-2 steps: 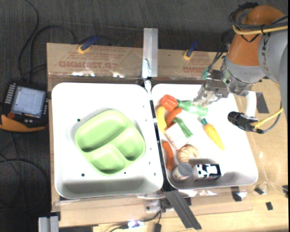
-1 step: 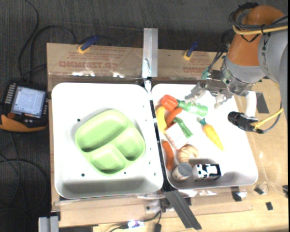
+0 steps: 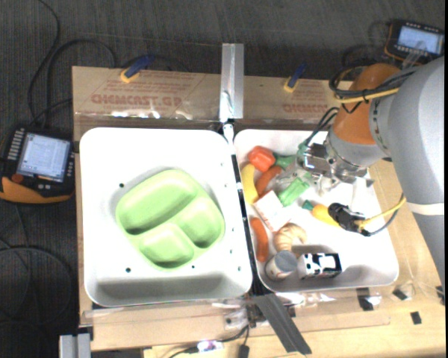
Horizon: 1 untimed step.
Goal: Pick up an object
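One arm (image 3: pixel 403 118) reaches low into the right bin (image 3: pixel 381 271); whether its jaws grip anything is unclear.

- The gripper (image 3: pixel 311 171) hangs low over the right bin (image 3: pixel 373 263), by its upper middle; its fingers are too cluttered to read.
- Just left of it lie a green object (image 3: pixel 292 192) and an orange-red toy (image 3: pixel 261 157).
- Below and left sit a white card (image 3: pixel 269 209), a tan shell-like piece (image 3: pixel 290 236) and a black-and-white box (image 3: pixel 319 263).
- Just below it lies a yellow piece (image 3: pixel 322 213).
- Well left, the left bin (image 3: pixel 104 274) holds a green divided tray (image 3: pixel 170 218).
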### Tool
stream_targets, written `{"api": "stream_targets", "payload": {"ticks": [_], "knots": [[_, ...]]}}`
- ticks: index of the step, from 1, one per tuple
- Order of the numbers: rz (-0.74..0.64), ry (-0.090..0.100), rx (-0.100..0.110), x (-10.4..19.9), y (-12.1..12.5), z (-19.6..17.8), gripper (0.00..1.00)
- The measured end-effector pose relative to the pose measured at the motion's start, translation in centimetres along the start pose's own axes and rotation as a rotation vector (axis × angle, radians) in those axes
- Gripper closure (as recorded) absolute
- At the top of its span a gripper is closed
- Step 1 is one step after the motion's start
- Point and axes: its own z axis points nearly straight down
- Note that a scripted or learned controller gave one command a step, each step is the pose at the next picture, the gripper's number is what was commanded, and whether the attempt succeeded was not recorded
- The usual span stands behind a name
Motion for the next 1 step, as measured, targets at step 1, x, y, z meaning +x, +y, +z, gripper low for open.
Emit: {"api": "stream_targets", "payload": {"ticks": [1], "knots": [[-0.028,0.001,0.001,1.73,-2.5,-1.84,0.0]]}}
